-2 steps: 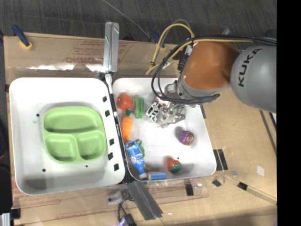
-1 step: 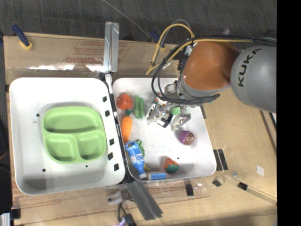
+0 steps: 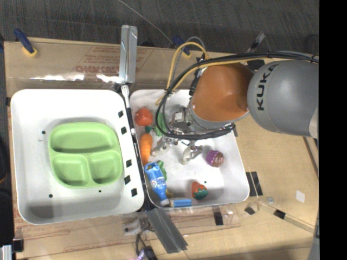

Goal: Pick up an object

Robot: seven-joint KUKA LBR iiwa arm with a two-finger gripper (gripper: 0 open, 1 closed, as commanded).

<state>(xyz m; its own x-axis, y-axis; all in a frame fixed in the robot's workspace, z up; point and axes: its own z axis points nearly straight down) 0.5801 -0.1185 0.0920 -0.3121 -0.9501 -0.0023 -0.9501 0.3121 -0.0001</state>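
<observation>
The 1 KUKA arm (image 3: 282, 93), grey with an orange band (image 3: 219, 93), reaches in from the right and hangs over the upper part of the right bin, its bulk and a loop of black and yellow cables (image 3: 181, 64) covering much of that bin's back half; part of the name, "KU", reads in black on the grey housing. There are 2 white bins: the left bin (image 3: 32, 145) holds 1 green tray (image 3: 84, 153) with 3 compartments, and the right bin (image 3: 233, 183) holds the loose objects. The gripper (image 3: 181, 145) points down into the middle of the right bin, its metal fingers too tangled with shadow and parts to tell whether they are apart or closed, and nothing can be seen between them. Around it lie 6 small things: 1 blue packet (image 3: 156, 179) against the left wall, 1 orange carrot (image 3: 146, 147) just above it, 1 red-orange tomato-like piece (image 3: 143, 116) near the back left, 1 purple object (image 3: 214, 157) just right of the gripper, 1 red and green piece (image 3: 198, 190) near the front, and 1 blue stick-like object (image 3: 181, 202) along the front wall. Faint red print on the cardboard (image 3: 97, 61) behind the left bin is unreadable.
</observation>
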